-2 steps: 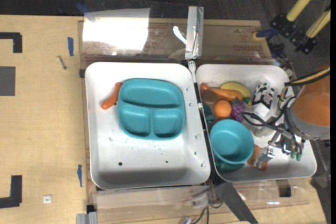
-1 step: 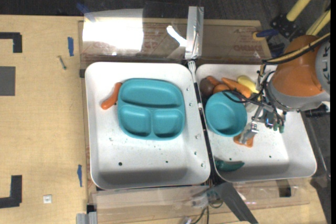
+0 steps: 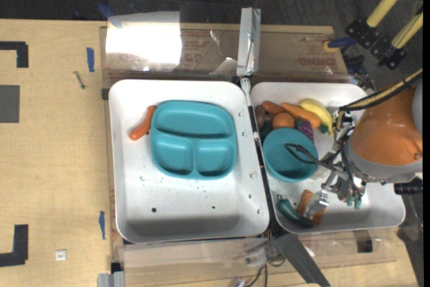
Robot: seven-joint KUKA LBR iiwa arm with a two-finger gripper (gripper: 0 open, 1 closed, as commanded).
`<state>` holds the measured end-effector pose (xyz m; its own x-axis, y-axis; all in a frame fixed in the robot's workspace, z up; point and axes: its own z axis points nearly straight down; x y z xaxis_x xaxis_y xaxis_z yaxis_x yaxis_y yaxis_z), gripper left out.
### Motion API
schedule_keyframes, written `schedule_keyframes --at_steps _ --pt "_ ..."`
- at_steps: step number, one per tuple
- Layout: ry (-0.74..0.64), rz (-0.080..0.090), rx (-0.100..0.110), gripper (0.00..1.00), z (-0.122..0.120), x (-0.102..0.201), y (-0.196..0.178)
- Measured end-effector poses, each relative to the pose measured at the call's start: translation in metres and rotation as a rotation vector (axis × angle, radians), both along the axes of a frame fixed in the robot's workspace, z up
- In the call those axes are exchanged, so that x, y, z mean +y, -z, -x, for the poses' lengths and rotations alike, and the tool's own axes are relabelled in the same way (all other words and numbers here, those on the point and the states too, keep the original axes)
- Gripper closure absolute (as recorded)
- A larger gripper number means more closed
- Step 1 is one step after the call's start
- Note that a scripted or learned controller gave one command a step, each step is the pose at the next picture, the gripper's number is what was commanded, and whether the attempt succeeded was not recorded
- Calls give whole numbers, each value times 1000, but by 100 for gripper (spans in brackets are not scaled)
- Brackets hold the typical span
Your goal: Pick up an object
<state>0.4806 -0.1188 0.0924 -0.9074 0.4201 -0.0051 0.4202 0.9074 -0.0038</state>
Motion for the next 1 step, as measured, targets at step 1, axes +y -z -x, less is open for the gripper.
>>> schedule_keyframes --at_steps 1 --pt "37 -4 -1 0 -88 -27 -11"
